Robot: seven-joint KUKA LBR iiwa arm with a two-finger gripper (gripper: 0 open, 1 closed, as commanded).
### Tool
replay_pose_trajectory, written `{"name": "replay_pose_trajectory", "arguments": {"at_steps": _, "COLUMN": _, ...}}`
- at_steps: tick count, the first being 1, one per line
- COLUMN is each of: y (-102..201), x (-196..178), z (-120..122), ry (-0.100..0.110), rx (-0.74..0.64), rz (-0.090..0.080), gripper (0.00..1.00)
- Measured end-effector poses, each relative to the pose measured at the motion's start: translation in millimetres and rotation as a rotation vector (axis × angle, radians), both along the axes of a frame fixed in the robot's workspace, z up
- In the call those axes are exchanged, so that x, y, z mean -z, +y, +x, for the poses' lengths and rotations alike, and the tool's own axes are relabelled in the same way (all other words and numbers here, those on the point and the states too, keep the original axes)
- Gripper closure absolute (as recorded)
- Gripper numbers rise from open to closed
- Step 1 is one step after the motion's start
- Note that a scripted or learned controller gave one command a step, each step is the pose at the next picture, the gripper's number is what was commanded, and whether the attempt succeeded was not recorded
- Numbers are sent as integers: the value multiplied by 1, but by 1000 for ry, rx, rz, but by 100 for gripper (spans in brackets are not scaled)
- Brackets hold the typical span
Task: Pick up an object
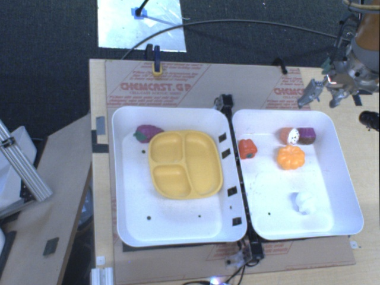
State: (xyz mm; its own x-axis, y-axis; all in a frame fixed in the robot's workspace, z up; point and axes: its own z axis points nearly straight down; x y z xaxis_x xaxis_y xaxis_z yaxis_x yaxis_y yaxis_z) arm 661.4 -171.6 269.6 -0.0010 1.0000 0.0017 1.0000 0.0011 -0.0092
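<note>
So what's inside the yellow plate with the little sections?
Nothing is inside it. The yellow plate has three sections, all bare. A purple toy lies just beyond its top-left corner in the left bin. What's under the plate is covered, so it cannot be seen.

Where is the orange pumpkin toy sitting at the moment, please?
The orange pumpkin toy lies in the right bin, toward its far end, just below the brown-and-purple toy and right of the red pepper toy.

Yellow tray (185, 164), orange pumpkin (290, 158), white bins (127, 177)
</note>
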Motion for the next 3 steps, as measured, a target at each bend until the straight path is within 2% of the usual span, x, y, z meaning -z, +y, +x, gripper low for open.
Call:
{"name": "replay_pose_trajectory", "arguments": {"at_steps": 1, "y": 1, "x": -8, "z": 2, "ry": -11, "rx": -2, "rz": -2, "gripper": 0}}
{"name": "replay_pose_trajectory", "arguments": {"at_steps": 2, "y": -5, "x": 52, "z": -3, "ry": -6, "rx": 0, "rz": -2, "gripper": 0}}
{"name": "replay_pose_trajectory", "arguments": {"at_steps": 3, "y": 3, "x": 111, "z": -3, "ry": -7, "rx": -3, "rz": -1, "gripper": 0}}
